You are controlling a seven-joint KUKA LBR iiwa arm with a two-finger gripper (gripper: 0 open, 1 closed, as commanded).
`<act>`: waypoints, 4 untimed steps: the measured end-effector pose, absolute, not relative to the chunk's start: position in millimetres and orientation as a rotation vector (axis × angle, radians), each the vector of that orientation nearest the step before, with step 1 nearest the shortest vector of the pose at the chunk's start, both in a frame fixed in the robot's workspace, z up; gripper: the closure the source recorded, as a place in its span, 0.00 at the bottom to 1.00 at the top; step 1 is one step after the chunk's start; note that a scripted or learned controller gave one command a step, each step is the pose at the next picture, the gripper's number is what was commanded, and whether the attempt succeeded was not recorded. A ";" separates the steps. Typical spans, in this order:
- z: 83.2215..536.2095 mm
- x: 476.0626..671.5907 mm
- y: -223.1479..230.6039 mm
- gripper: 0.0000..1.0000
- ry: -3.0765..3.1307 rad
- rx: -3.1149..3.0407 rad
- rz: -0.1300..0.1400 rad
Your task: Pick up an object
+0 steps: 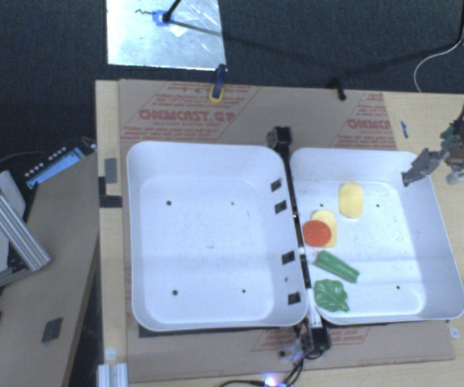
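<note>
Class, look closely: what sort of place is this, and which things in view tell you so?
Probably a robotics lab bench: two shallow white plastic bins, small toy foods such as a yellow lemon-shaped piece, and a grey two-finger gripper.

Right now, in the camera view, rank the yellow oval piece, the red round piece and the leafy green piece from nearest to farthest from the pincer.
The pincer sits over the right bin's far right corner.
1. Yellow oval piece: upper middle of the right bin, nearest.
2. Red round piece: near the divider, lower left of the oval.
3. Leafy green piece: front left corner of that bin, farthest.
</note>
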State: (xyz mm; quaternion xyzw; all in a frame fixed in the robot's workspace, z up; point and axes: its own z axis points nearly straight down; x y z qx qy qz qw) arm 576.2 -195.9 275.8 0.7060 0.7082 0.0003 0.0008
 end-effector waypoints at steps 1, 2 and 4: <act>183.5 591.8 -145.5 0.00 2.236 2.216 -0.002; 87.8 594.7 -100.3 0.00 2.235 2.217 -0.001; 96.1 627.6 -83.5 1.00 2.226 2.212 0.005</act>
